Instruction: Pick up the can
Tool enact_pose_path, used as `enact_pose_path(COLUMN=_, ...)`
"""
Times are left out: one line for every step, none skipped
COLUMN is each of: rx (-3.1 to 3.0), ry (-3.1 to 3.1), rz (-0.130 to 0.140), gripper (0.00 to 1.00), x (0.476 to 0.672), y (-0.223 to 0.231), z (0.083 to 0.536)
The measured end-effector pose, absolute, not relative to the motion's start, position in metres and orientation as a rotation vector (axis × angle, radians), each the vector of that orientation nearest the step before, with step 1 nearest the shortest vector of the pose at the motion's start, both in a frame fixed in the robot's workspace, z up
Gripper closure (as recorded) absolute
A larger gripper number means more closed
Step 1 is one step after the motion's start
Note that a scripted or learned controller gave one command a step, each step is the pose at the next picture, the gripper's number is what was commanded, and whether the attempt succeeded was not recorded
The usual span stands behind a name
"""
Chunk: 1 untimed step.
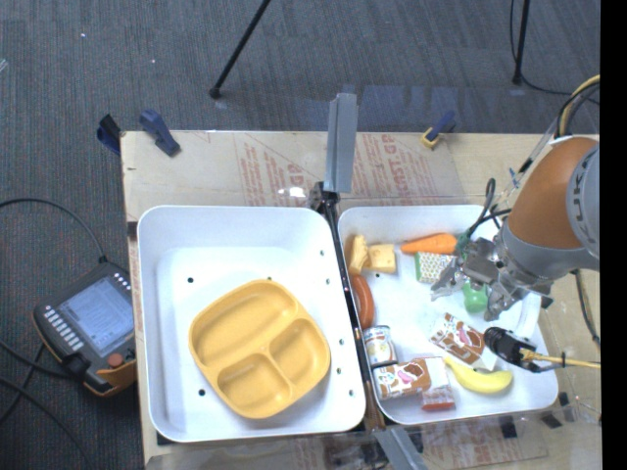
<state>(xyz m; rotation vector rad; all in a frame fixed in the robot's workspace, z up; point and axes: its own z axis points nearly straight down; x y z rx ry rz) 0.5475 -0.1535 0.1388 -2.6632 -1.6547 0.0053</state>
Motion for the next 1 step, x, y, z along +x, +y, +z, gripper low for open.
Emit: enact_pose_path(rx=-2.764, ry=-1.562, rz=-0.038, gripper=0.00, x=0.4940, y=-0.0945, z=0.1032)
